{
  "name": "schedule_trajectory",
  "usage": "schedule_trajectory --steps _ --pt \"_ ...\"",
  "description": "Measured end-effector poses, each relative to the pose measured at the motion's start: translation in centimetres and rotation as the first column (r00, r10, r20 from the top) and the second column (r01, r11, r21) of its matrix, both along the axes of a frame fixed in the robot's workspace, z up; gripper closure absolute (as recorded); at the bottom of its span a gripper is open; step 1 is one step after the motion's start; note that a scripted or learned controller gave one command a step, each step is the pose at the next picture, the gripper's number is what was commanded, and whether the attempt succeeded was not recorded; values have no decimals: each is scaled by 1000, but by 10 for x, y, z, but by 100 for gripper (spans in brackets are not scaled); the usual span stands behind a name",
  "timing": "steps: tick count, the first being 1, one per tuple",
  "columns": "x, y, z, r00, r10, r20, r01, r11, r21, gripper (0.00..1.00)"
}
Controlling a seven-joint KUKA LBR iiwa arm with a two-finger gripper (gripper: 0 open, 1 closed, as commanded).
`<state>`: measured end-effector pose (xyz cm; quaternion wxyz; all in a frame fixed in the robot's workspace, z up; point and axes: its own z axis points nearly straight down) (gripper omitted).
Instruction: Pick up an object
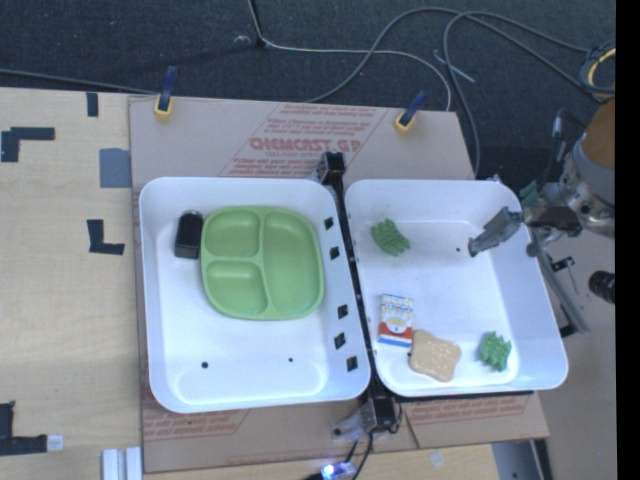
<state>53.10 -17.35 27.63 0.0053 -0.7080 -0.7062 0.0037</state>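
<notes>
Right bin (520, 298), on the worktop: green sprig (390, 236) near the far left corner, carton (397, 320) and biscuit (434, 355) touching at the near side, second green piece (494, 350) at the near right; claw (493, 233) low over the far right, nothing in it, whether apart or together I cannot tell. The sprig looks the likeliest pick, standing well clear of everything, so a straight drop over its middle should do. Its long axis slants from far-left to near-right.
</notes>
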Motion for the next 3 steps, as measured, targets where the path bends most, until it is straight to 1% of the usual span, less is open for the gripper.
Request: schedule_trajectory --steps 1,2,3 --pt "2 0 6 1000 4 11 -4 1000 -3 0" --pt "5 -5 -56 1000 2 6 -2 1000 -2 0" --pt "5 -8 -120 1000 3 6 -3 1000 -1 0"
